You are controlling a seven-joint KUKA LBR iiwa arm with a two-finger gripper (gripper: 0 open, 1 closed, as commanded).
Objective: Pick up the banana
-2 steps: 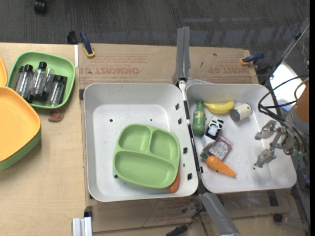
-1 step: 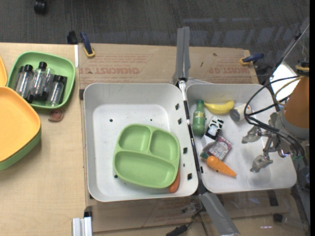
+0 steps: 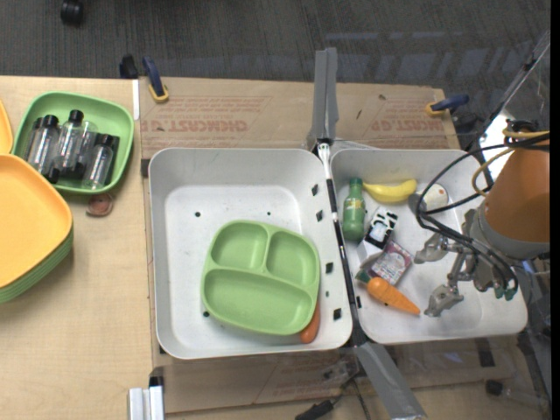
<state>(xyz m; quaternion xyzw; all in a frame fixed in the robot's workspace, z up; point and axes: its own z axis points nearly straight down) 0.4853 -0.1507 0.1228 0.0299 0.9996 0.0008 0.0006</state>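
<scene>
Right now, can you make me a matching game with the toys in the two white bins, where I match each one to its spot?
Things:
1. curved yellow banana
2. green plastic bottle
3. orange toy carrot
4. green divided plastic plate

Places:
A. in the left bin
B. near the front of the right bin, left of the gripper
C. at the back of the right bin, right of the bottle's top
D. against the right bin's left wall

Pairs: 1-C, 2-D, 3-B, 4-A
</scene>
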